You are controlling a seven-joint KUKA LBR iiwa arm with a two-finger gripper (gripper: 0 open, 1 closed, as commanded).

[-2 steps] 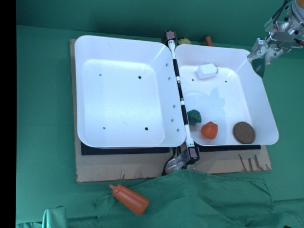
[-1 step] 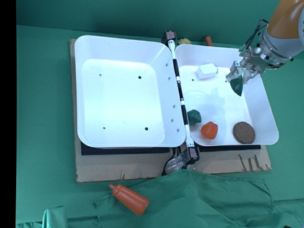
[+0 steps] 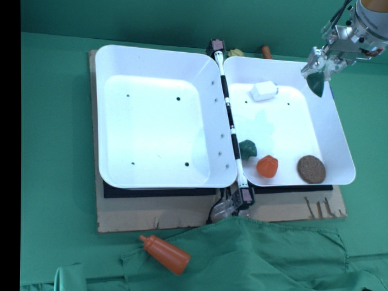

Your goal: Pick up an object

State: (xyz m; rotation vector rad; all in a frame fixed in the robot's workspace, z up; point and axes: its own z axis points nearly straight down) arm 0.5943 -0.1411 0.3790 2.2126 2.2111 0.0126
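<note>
Green cloth surrounds two bins; the gripper (image 3: pixel 317 71) hovers over the right bin's (image 3: pixel 339 139) rim, grasping a small green piece (image 3: pixel 316 85), lifted clear.

The right bin (image 3: pixel 339 156) holds a disc (image 3: pixel 311 169) right of a tomato (image 3: pixel 267 166).

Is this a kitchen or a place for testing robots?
Probably a robot test bench. A robot arm's gripper hangs over two shallow white bins, and the right bin holds small toy-like things: an orange piece, a brown disc. Green cloth covers the bench.
</note>
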